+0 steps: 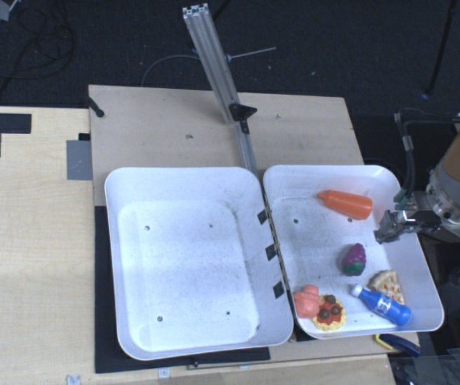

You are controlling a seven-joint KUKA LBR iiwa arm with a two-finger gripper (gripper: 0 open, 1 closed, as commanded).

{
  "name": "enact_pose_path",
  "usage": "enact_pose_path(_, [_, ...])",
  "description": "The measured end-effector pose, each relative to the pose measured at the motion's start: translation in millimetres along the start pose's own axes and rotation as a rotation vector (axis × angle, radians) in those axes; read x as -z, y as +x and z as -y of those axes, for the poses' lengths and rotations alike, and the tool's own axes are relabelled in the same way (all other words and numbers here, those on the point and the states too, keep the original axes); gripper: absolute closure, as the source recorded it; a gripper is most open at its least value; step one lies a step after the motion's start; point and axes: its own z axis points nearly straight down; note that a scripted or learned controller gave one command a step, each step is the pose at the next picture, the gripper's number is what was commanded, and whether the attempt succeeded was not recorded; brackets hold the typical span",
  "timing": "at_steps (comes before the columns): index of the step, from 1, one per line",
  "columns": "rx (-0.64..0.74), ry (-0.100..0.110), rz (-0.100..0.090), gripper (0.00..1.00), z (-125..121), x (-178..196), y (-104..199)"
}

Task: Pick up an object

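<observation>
The right bin (310,184) holds several toys: an orange carrot (346,203) near its back, a purple fruit (354,258) in the middle, a waffle-like piece (388,283), a blue bottle (383,305), a pink toy (307,301) and a small tart with berries (329,314) at the front. My gripper (392,227) hovers at the bin's right rim, to the right of the carrot and above the purple fruit. Nothing shows between its tips.
The left bin (183,259) lies beside the right one, joined by black clips (270,251). A slanted metal rail (217,62) rises behind the bins. A yellow and blue object (398,343) lies just outside the right bin's front corner.
</observation>
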Motion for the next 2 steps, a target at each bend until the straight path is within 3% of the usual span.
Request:
enact_pose_path(1, [-0.001, 0.001, 0.000, 1.00, -0.6, 40.2, -0.4])
enact_pose_path(2, [0.003, 0.006, -0.002, 1.00, -25.2, 20.2, 48.8])
